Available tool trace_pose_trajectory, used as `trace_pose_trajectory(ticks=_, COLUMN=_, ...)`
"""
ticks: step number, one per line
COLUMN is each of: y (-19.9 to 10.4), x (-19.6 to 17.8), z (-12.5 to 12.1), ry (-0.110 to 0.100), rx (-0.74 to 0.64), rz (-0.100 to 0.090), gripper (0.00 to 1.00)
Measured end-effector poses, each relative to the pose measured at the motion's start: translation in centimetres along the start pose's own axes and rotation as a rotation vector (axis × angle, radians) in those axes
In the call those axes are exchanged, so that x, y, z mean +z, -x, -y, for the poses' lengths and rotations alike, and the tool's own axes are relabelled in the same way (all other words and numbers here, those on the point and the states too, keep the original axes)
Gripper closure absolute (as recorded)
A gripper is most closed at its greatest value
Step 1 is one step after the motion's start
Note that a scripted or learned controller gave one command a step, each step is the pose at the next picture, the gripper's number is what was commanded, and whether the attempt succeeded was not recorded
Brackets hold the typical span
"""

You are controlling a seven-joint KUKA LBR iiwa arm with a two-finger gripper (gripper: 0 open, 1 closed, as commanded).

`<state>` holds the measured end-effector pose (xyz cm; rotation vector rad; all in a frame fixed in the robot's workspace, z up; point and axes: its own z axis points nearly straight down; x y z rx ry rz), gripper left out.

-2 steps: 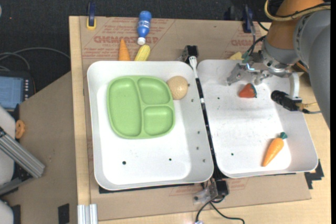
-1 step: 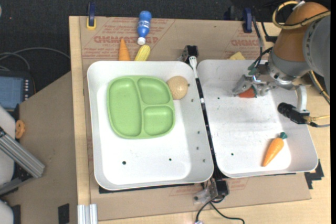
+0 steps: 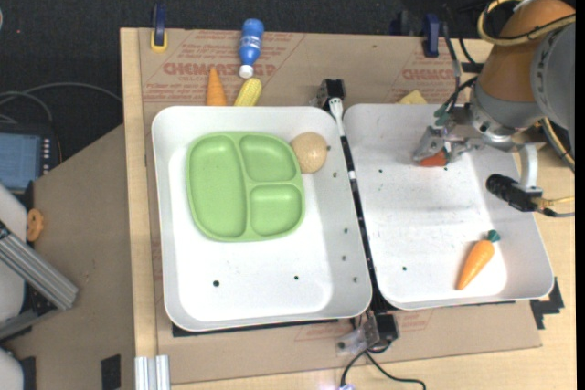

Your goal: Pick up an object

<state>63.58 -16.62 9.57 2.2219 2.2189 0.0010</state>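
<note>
Where two bins meet: green plate (image 3: 245, 185) left, carrot (image 3: 476, 261) right.

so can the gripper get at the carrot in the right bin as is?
Probably yes. The carrot lies alone on bare floor of the right bin, nothing over or against it. The gripper sits at the same bin's far side.

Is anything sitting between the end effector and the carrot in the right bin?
Nothing visible. The end effector is at the right bin's upper part, over a small red-orange item. The carrot lies near the lower right corner, with bare white floor between them.
</note>
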Motion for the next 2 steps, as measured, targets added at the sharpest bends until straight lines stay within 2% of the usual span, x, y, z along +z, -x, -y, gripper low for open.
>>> trace_pose_trajectory(ticks=1, y=-5.5, x=1.0, z=3.5, ry=-0.002, rx=-0.004, rz=-0.001, gripper=1.0)
trace_pose_trajectory(ticks=2, y=-11.2, x=-9.6, z=6.5, ry=0.008, rx=-0.008, rz=-0.002, gripper=1.0)
